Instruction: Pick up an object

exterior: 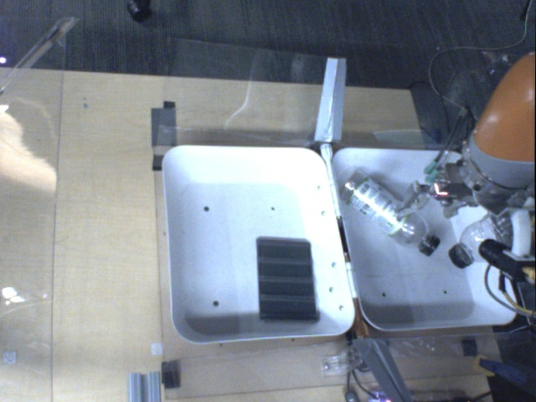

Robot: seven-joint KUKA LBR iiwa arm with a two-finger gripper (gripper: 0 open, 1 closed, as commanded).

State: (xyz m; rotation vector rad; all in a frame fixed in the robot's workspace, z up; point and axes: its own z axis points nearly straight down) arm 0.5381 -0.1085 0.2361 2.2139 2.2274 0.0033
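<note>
A clear plastic bottle (383, 208) lies on its side in the right bin (402, 296), running from upper left to lower right, with a small black cap (430, 244) at its lower end. My gripper (445, 192) hangs over the right bin's upper right part, just right of the bottle, below the orange band (507, 115) of the arm. Cables and the wrist housing cover its tips. A black ridged block (286, 278) lies flat in the lower middle of the left bin (209, 182).
A small round black piece (461, 255) and a clear rounded item (487, 229) sit near the right bin's right side. Black cables (507, 262) hang beside them. A metal divider (330, 99) stands behind where the bins meet.
</note>
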